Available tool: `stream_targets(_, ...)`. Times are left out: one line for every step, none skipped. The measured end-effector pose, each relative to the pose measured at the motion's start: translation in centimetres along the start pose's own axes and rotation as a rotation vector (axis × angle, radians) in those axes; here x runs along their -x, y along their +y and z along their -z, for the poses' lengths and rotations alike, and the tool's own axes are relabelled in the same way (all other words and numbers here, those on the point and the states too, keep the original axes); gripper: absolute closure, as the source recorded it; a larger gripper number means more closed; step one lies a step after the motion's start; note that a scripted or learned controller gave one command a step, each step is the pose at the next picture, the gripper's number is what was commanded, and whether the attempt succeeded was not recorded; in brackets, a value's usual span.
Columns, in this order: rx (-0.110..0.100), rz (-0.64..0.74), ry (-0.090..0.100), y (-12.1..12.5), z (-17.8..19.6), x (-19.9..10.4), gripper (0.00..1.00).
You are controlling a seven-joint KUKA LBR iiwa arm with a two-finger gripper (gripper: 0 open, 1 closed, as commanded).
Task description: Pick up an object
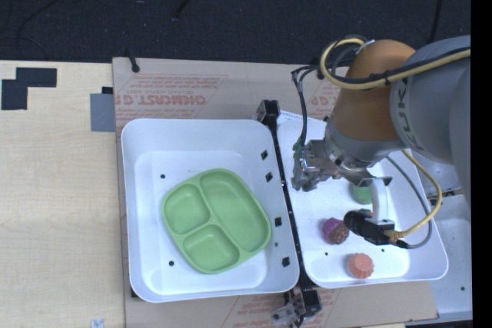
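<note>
**Gripper low in the right bin**

We see the gripper [306,174] down at the right bin's [430,269] nine o'clock edge; we cannot tell how it is set. A purple object [334,230] lies at its five o'clock, an orange one [360,265] beyond. A green divided plate [215,220] sits in the left bin [146,157].

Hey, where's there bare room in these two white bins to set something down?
Left white bin: bare floor along the top, between the green divided plate and the far wall, and a strip down its left. Right white bin: crowded; the gripper hangs over its left part, with the purple round object and orange round object near the front. A small bare patch lies left of those two.
</note>
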State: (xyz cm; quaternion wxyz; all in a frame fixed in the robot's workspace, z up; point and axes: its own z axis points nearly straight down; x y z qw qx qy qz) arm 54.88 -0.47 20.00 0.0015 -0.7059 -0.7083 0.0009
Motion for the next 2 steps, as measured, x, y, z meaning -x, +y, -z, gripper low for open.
stream_targets(0.0,0.001,0.001,-0.2,0.1,-5.0,1.0)
stream_targets(0.0,0.001,0.001,-0.9,1.0,-10.7,1.0)
